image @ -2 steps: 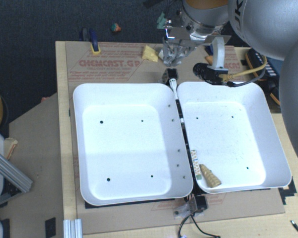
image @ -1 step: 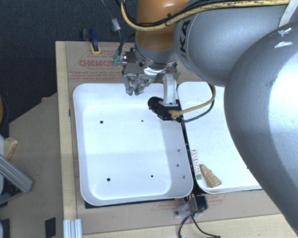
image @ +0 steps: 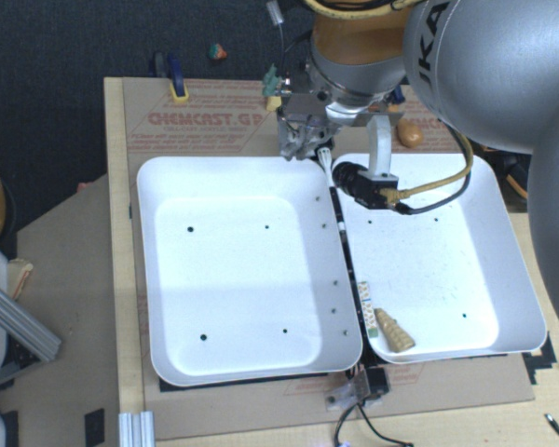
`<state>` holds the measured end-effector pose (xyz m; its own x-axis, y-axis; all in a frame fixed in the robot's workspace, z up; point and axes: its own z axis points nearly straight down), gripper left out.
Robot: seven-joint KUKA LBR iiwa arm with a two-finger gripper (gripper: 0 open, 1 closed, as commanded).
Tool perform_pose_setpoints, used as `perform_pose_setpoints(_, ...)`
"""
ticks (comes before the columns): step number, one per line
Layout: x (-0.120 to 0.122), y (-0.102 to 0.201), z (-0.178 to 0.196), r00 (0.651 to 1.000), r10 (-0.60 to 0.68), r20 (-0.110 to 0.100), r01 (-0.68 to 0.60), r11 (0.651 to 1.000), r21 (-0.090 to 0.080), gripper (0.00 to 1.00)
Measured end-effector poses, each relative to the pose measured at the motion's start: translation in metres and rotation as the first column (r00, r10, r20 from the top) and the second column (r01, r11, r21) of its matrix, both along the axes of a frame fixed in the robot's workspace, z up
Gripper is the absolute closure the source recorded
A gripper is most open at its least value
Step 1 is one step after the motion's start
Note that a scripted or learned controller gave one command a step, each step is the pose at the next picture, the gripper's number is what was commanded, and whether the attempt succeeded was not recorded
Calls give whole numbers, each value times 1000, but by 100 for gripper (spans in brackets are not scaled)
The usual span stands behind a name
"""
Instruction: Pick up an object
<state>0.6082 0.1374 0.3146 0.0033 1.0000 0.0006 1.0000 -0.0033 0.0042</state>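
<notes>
From my remote seat I start at the left, where a blue clamp [image: 176, 74] pins the top edge of the brown board [image: 121, 250] under both bins, presumably to keep it from sliding, and a small orange-and-green scrap [image: 218, 52] lies on the dark floor beyond it. Printed along the board's top strip I can read "CHEMCAST G P", the rest being cut off by the arm. The left bin [image: 158, 277] sits square on the board with nothing loose in it that I can make out, just a few small dark dots on its floor. Moving right, the gripper [image: 303, 142] hangs just above the far end of the seam where the two bins meet, well apart from anything worth grabbing; I cannot tell how its fingers stand from this angle. A black fitting with a tan cable [image: 438, 184] dangles from the wrist over the right bin [image: 503, 250]. The one object I can see to pick, a small tan cone-like piece [image: 392, 330], lies in the near left corner of the right bin, close against the seam. I judge the arm must travel toward the near edge before any grasp. An orange ball-like thing [image: 409, 133] rests on the board behind the right bin.
</notes>
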Motion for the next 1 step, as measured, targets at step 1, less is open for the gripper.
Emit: perform_pose_setpoints(1, -32, 63, -81, 1000, 10, -16, -10, 1000, -1, 100)
